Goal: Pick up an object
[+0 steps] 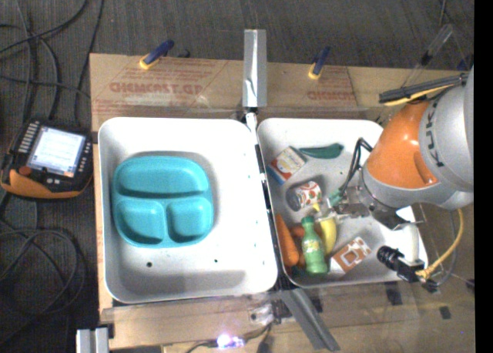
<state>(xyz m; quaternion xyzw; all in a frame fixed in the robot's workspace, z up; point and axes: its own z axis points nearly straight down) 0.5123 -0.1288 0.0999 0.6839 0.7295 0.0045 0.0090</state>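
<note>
"KUKA" lettering on the grey arm [451, 151]; cardboard's red print unreadable

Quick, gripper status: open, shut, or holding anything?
Gripper: cannot be told; it sits low in the right bin, beside the can and the banana.

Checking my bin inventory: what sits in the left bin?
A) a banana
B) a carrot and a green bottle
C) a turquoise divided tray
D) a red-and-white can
C: the turquoise divided tray lies alone in the left bin, while the carrot, green bottle and can lie in the right bin.
</note>
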